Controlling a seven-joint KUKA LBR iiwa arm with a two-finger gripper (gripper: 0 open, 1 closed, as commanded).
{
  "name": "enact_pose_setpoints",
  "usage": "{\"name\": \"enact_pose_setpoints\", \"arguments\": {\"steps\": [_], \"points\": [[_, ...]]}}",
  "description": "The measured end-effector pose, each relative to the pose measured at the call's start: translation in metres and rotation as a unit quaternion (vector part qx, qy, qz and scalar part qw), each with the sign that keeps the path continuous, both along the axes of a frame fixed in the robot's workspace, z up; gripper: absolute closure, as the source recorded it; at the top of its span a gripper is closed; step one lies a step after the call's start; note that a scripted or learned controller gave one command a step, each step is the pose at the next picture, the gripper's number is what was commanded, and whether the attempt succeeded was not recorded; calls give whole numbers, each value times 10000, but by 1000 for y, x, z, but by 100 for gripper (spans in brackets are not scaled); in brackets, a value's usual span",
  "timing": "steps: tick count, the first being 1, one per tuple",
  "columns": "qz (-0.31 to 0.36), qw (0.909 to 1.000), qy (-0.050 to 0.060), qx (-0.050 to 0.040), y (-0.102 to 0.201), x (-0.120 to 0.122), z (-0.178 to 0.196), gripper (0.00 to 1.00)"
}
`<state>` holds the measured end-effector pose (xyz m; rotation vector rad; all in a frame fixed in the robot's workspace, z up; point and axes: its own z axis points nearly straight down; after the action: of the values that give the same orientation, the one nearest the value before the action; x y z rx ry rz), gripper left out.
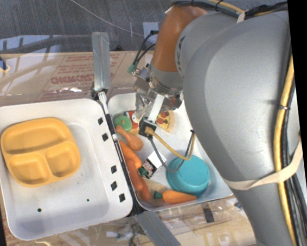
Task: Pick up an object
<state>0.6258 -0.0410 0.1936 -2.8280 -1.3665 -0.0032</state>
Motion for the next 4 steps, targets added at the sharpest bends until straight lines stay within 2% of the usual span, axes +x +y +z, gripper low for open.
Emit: {"name": "enact_pose_setpoints", "arguments": {"steps": [1,2,3,4], "points": [[123,9999,51,3,-54,-80,-102,100],[354,9994,-22,-2,-7,-124,75,100],[456,9990,28,-8,-28,-62,67,100],[328,9995,-9,5,-51,-106,-67,100]]}}
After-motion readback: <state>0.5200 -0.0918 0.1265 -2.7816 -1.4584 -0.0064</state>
